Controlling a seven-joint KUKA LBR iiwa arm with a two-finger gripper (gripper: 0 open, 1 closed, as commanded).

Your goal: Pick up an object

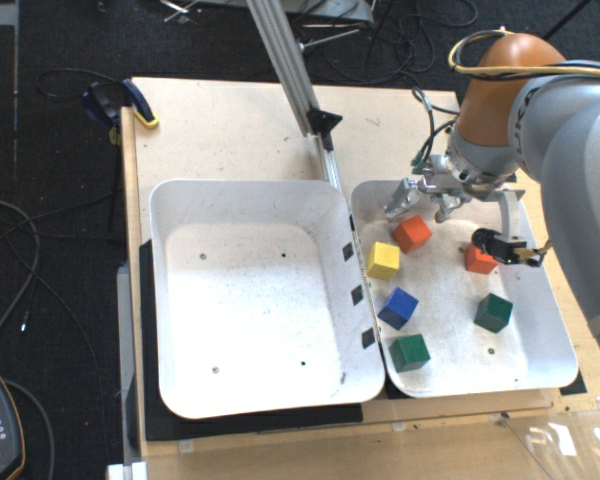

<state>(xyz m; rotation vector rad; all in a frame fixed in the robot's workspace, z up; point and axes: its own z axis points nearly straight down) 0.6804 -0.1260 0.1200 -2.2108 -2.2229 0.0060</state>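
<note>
Arm (540, 98) cut off at right edge. Right bin (540, 363) far rim partly hidden behind gripper (425, 200). Finger state unreadable.

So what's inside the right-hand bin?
Six blocks in the right bin: two orange, one yellow, one blue, two green. The arm covers the bin's far corner.

Two bins sit side by side on the bench (230, 128), the left bin (180, 208) beside the right bin (540, 358), their inner rims touching. The right bin holds six blocks: one block (413, 234) near its back rim just under the gripper (423, 200), a second (384, 260) and a third (398, 307) along its left rim, a fourth (410, 352) near its front left corner. A fifth block (479, 259) lies toward the right rim, with a sixth (493, 312) in front of it.
</note>
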